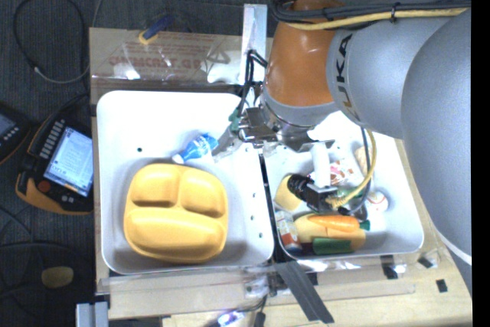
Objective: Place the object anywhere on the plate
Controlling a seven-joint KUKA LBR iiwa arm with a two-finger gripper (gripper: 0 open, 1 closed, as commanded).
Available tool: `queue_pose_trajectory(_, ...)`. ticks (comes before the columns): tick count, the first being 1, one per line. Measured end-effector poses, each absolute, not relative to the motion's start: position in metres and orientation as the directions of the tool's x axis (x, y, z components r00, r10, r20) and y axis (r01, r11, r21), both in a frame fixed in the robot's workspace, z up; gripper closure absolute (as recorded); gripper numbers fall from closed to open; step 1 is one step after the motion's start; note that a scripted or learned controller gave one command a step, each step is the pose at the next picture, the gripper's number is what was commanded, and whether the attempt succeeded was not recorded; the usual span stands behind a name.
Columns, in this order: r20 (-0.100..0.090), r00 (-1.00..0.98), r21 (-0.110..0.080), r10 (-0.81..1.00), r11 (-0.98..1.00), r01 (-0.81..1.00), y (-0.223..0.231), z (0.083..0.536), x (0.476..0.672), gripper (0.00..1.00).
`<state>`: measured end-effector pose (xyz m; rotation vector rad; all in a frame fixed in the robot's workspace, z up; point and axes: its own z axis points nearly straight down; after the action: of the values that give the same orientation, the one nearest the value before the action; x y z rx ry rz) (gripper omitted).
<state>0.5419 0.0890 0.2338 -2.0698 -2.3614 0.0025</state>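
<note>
Gripper [230,135] over left bin [115,111] holding yellow plate [176,212].

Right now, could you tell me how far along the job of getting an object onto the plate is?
Nothing looks done yet: the yellow plate in the left bin carries no object. In hand: the claw sits near the divider, close to a blue object lying just beyond the plate's far edge; whether it grips it is unclear. Left: getting an object onto the plate. The other items lie in the right bin.
</note>
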Motion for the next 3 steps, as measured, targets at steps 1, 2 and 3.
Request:
queue_pose_trajectory(1,-0.001,-0.168,-0.003,0.986,0.168,0.986,0.117,0.236,0.505,0.0)
queue_pose_trajectory(2,0.0,-0.169,-0.006,0.986,0.169,0.986,0.117,0.244,0.506,1.0)
queue_pose_trajectory(3,-0.002,-0.042,-0.005,0.999,0.042,0.999,0.111,0.152,0.533,1.0)
